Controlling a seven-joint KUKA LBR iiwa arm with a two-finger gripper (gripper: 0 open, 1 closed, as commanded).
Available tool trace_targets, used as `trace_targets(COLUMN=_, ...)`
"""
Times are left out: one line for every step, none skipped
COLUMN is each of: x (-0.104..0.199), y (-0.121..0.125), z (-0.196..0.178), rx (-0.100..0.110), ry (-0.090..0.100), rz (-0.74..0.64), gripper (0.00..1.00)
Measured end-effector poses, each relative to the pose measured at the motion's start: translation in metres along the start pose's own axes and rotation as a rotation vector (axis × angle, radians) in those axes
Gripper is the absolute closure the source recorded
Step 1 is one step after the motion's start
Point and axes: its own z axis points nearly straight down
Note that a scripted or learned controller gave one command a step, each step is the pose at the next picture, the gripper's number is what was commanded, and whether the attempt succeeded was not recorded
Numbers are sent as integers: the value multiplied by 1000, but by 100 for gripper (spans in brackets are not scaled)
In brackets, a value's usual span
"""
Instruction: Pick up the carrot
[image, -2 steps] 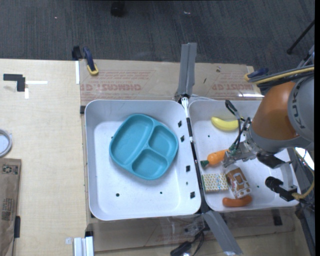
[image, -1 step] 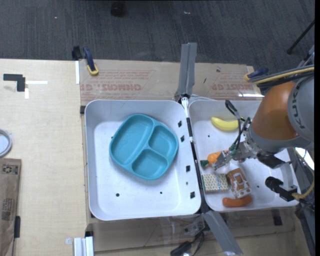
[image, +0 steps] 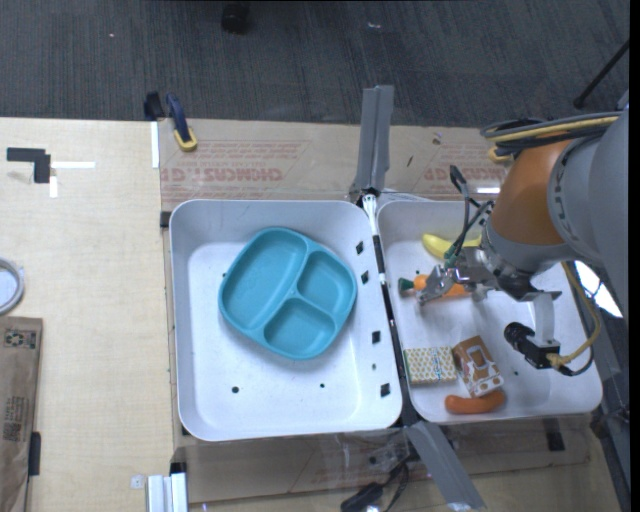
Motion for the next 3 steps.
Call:
trace_targets(x=-1, y=0, z=-9, rx=2, ry=-1, rz=-2, gripper=100)
trace_targets(x=7, y=36, z=0, rx=2, ry=-1, rz=400, gripper=100)
trace_targets(x=73, y=64, z=-101, rx=0, ry=-1, rz=563, gripper=100)
